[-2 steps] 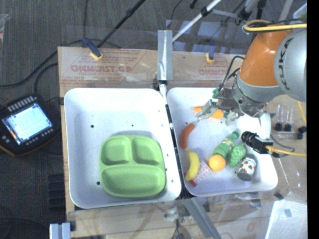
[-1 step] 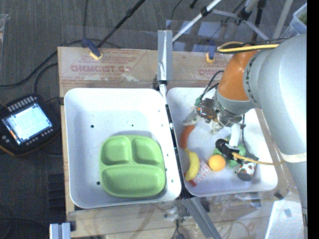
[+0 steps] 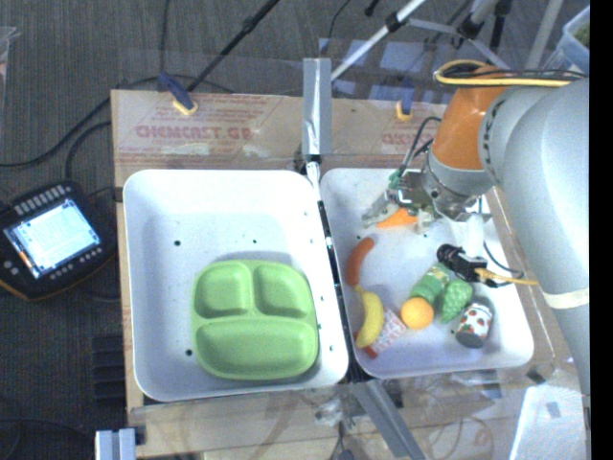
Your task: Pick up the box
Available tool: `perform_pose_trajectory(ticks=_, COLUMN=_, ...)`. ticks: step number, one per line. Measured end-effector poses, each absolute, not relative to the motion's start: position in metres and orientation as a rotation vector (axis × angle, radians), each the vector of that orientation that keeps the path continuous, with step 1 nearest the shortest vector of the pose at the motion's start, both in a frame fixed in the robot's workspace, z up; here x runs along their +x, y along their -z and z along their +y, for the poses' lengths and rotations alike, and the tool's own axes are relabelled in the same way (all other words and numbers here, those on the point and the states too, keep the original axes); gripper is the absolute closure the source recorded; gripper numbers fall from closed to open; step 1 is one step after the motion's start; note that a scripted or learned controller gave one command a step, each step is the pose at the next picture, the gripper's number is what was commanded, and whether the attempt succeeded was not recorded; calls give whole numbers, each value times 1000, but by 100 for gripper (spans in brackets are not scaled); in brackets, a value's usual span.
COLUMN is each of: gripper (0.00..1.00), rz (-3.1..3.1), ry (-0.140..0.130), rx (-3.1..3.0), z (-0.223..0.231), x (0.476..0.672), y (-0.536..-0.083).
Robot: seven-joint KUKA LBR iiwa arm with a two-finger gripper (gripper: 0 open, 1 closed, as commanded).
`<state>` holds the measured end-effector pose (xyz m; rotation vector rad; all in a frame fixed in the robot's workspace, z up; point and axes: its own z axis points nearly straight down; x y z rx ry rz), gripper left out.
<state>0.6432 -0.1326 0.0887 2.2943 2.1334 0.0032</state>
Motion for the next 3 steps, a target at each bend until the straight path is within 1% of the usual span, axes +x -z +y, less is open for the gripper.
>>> perform_pose_trajectory(ticks=1, gripper=0, rz=2287, ry=-6, rx=2141, z=-95, x=602, y=-90)
perform_pose_trajectory(ticks=2, gripper=0, rz=2367, ry=23, rx=2113, z=-119, x=663, y=-88)
perform_pose_trajectory(ticks=3, gripper=0, rz=2247, ry=-5, rx=2186, z=-100, x=621, y=-89)
